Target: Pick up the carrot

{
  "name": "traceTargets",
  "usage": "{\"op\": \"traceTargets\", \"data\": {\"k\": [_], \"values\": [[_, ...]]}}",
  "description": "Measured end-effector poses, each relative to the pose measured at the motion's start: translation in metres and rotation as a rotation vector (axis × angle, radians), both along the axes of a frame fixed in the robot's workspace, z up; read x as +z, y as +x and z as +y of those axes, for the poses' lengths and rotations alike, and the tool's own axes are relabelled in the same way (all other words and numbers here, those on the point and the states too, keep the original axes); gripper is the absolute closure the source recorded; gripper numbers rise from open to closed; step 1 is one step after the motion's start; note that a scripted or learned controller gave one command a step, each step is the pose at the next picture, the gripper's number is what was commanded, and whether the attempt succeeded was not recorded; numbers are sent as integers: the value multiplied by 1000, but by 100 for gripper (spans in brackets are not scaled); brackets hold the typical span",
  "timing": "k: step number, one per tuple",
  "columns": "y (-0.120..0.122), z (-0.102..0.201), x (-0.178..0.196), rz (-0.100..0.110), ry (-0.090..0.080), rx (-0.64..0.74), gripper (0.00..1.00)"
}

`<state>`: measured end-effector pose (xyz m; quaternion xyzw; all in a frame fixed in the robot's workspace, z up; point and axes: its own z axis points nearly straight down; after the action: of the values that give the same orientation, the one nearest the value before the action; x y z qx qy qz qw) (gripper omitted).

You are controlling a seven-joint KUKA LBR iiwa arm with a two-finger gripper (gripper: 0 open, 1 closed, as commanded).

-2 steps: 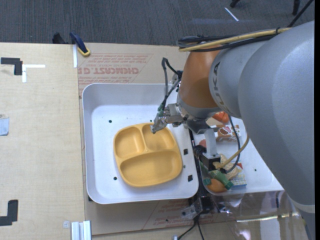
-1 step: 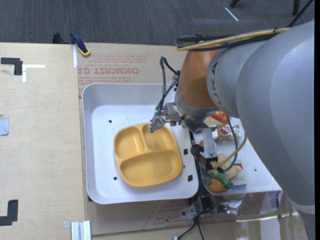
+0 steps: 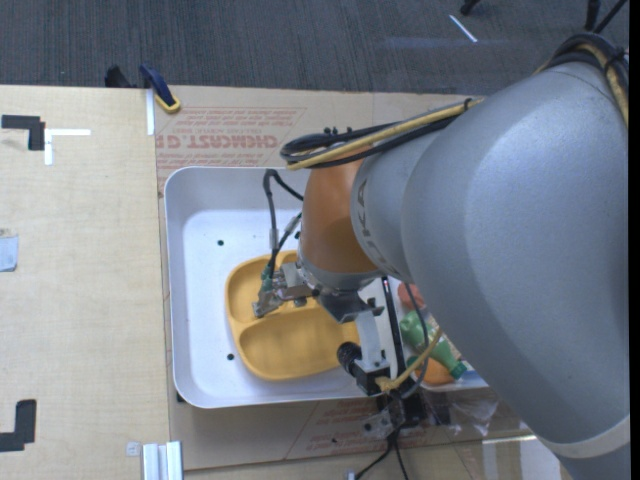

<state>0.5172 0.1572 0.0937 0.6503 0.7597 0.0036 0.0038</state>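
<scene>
Arm comes in from the right and covers most of the right half of the view; orange band sits over the middle of the white bin (image 3: 190, 268). Gripper (image 3: 268, 298) is down over the yellow divided dish (image 3: 285, 353), at the ridge between its two compartments. Can't tell the finger gap; wrist hardware and cables block it.

Carrot (image 3: 438, 372): orange bit with green next to it, near-right, tucked under the arm beside the wrist bracket. Mostly hidden, so I can't tell its orientation or which bin it lies in. Well apart from the gripper, to its right.

Open room: bare white floor in the bin's left and far parts, between the dish and the left wall. Dish sits close to the near wall. Right side of the bin is crowded by arm body.

Surface: light wood bench (image 3: 80, 298) left of the bin, cardboard sheet (image 3: 230, 133) under the bin's far edge, dark carpet beyond.
</scene>
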Motion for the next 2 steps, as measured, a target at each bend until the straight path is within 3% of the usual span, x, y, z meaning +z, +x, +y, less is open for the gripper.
{"op": "traceTargets", "data": {"k": [1, 2], "values": [[4, 0, 11, -12, 3, -7, 100], [-39, 7, 46, 14, -3, -130, 100]]}}
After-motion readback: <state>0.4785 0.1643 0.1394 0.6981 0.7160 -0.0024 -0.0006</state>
